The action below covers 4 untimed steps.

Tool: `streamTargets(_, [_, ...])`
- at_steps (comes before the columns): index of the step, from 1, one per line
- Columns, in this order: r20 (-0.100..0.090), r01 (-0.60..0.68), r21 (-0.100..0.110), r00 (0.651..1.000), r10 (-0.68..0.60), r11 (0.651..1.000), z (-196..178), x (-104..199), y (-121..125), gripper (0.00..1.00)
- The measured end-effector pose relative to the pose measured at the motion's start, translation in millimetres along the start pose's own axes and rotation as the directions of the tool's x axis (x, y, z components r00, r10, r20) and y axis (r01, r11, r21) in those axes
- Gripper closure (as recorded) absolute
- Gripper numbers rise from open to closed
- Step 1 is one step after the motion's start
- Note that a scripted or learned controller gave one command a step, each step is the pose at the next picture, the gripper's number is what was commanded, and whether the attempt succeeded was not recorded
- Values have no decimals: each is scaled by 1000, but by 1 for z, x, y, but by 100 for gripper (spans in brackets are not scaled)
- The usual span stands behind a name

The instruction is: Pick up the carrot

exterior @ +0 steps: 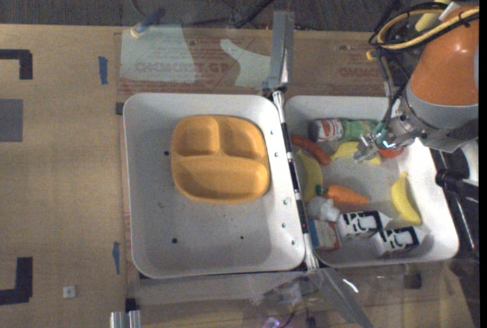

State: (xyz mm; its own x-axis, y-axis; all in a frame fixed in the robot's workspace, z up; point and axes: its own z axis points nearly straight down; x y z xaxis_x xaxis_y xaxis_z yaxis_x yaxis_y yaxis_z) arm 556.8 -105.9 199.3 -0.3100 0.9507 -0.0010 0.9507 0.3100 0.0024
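The carrot (348, 195) is orange with a small green top and lies flat near the middle of the right bin (445, 231), its green end pointing left. My gripper (375, 144) hangs over the upper part of that bin, up and to the right of the carrot and apart from it. It is close to a yellow piece (346, 151) and a red item (393, 152). Nothing of the carrot is covered.
Around the carrot lie a red pepper-like piece (310, 149), a green bottle (339, 128), two bananas (404, 199) (312, 176), a white bottle (323, 208) and two milk cartons (360, 224) (398, 240). The left bin (144, 227) holds an orange divided plate (221, 159).
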Motion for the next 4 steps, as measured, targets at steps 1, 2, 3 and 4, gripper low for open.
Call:
streamTargets(1, [3,188,-2,982,-188,982,-48,-6,87,100])
streamTargets(2, [6,484,-3,875,-484,875,-68,-19,82,100])
streamTargets(3, [5,338,-3,941,-338,941,-95,-17,84,100])
streamTargets(4, [7,639,-2,769,-639,769,-93,-53,90,100])
